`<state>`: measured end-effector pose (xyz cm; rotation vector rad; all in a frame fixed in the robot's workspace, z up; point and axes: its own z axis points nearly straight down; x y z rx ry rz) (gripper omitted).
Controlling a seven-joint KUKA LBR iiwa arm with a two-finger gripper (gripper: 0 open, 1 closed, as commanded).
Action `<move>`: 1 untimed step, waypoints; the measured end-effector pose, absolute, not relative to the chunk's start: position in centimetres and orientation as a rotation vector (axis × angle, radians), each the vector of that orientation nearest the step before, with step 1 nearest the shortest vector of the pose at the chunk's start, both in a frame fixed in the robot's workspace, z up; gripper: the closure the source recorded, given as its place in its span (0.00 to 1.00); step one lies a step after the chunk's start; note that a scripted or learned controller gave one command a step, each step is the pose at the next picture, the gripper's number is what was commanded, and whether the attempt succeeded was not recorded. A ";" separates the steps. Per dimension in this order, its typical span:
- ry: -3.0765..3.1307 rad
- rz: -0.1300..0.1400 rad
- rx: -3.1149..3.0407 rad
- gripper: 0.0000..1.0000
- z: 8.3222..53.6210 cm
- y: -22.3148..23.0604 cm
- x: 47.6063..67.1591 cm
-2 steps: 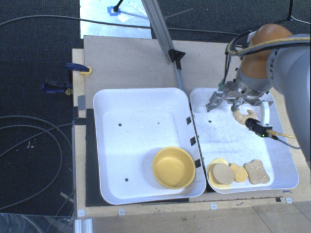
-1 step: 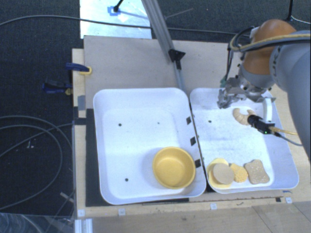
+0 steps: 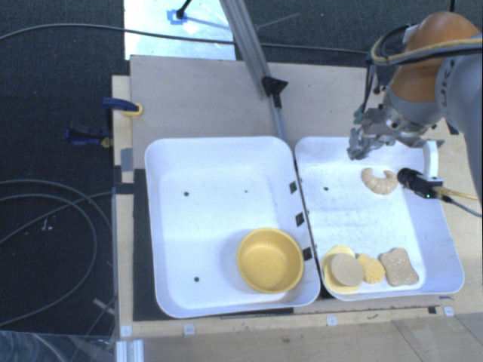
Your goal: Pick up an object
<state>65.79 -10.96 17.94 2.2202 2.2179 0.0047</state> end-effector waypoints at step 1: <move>2.216 0.007 2.217 1.00 23.5 -12.0 66.0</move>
